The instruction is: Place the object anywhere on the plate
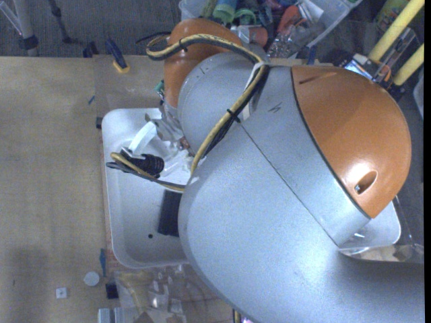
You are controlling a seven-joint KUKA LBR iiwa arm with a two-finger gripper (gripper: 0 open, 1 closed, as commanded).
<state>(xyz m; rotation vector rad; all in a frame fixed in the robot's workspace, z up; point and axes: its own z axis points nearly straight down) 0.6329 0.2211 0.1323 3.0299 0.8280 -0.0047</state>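
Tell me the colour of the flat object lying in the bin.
Black; the flat object shows in the camera view, partly behind the arm.

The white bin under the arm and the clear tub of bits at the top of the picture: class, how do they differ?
1. The white bin is opaque white; the clear tub is see-through.
2. The white bin sits on the bench, largely covered by the arm; the clear tub sits beyond the bench, unobstructed.
3. The clear tub is heaped with colourful items; the white bin's visible floor holds one dark flat object.
Both are open-topped.

I work in a robot lab: my grey arm (283,200) stands over a white bin (124,241) on a wooden bench (47,147), and a clear tub (269,5) holds mixed test objects.
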